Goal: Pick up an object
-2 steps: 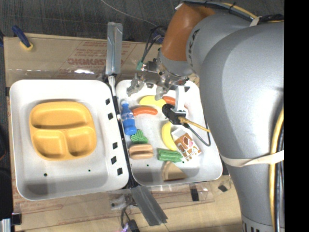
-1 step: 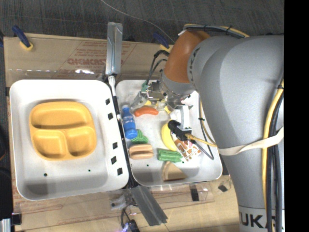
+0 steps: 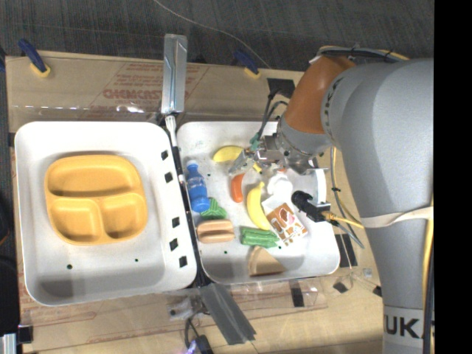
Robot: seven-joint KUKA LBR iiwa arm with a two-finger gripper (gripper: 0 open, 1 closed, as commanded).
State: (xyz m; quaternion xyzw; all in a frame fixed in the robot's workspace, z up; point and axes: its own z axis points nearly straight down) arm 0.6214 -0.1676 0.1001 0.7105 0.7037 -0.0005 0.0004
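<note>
My gripper (image 3: 249, 158) hangs low in the right bin (image 3: 324, 253), near its back middle. It sits just right of a yellow lemon-like piece (image 3: 226, 153) and above a red-orange carrot-like piece (image 3: 237, 189). A banana (image 3: 255, 206) and a white item (image 3: 279, 186) lie just in front of it. Nothing can be seen held in the gripper. The grey wrist with its orange band (image 3: 313, 94) hides the bin's back right part.
The right bin also holds a blue bottle (image 3: 195, 186), a green piece (image 3: 214, 211), a hot dog (image 3: 215, 231), a green pepper (image 3: 258, 237), a printed packet (image 3: 286, 223) and a tan wedge (image 3: 264, 262). The left bin (image 3: 29, 271) holds a yellow divided tray (image 3: 96, 196).
</note>
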